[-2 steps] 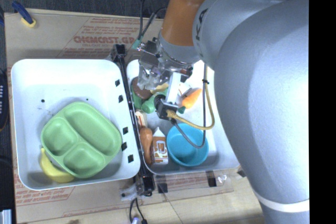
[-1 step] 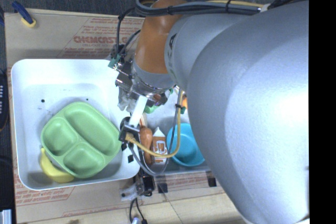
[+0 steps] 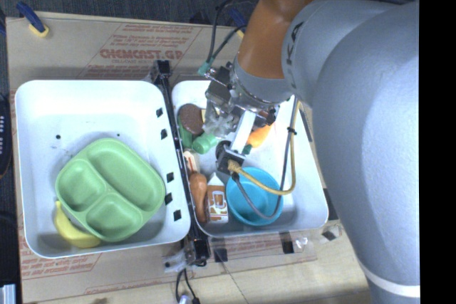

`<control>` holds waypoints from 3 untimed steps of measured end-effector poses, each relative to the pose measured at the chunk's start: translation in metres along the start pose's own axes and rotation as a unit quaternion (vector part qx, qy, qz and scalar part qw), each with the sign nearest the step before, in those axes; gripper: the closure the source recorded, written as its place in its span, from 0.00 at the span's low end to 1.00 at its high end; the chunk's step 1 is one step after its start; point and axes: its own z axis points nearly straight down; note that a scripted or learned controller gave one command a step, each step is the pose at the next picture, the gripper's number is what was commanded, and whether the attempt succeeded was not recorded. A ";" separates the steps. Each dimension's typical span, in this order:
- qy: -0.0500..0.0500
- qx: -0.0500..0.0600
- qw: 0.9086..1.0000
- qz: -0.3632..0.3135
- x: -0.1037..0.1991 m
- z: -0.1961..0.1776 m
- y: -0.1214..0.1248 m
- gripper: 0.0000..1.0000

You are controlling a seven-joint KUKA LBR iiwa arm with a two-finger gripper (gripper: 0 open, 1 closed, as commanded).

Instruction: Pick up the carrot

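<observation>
Cardboard with red print (image 3: 135, 46) covers the bench under both bins, and dark floor runs along the far side. From my remote seat, the biggest thing I see is the grey arm (image 3: 363, 117), which fills the right of the view and carries its orange band (image 3: 267, 32) down toward the right bin (image 3: 310, 189). Next in size is the left bin (image 3: 43, 110), holding a green divided plate (image 3: 110, 185) that sits over a yellow item (image 3: 71, 233) at its near-left corner. Inside the right bin, a blue bowl (image 3: 258, 199) lies at the near side with a yellow cable (image 3: 265, 183) looping across it. Along that bin's left wall I make out a brown round item (image 3: 189, 117), a small green piece (image 3: 202, 144), a sausage-shaped brown item (image 3: 197, 190) and an orange-labelled carton (image 3: 217, 206). The gripper (image 3: 231, 126) hangs over the bin's middle; I cannot tell how it is set. The carrot (image 3: 259, 134) shows as an orange sliver just right of the gripper, far of the bowl, partly hidden by the wrist hardware.
</observation>
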 end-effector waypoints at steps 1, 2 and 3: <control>0.000 0.000 0.998 0.058 0.034 -0.003 -0.007 1.00; 0.000 0.000 0.991 -0.134 0.118 -0.016 0.001 1.00; 0.001 -0.001 0.999 -0.037 0.080 -0.080 0.000 1.00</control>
